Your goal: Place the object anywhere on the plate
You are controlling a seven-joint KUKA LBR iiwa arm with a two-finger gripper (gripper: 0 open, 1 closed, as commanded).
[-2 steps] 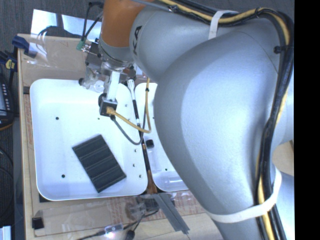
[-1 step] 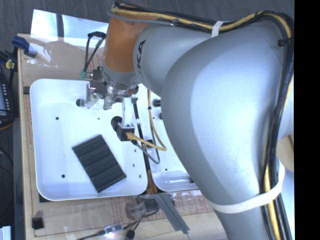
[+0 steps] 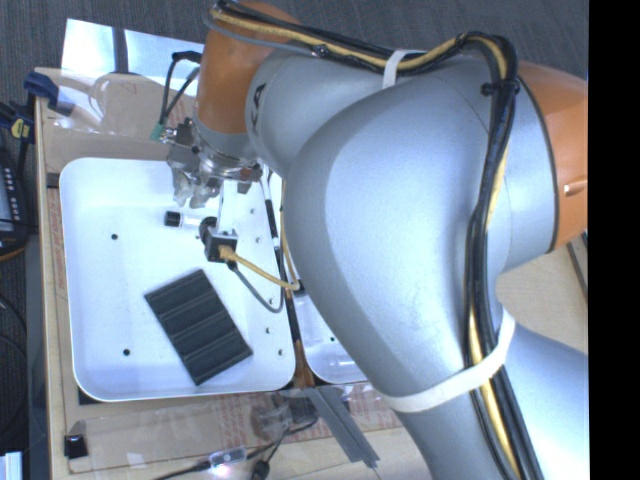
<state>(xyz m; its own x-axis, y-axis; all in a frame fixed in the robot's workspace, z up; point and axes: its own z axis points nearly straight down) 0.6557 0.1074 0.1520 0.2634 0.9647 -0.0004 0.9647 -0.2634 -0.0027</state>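
Grey arm; pincer near dark ribbed plate

The gripper hangs over the far end of the left bin, and the big grey arm covers most of the right bin. On the camera side of the gripper and well apart from it, a dark ribbed slab lies flat, skewed to the bin walls.
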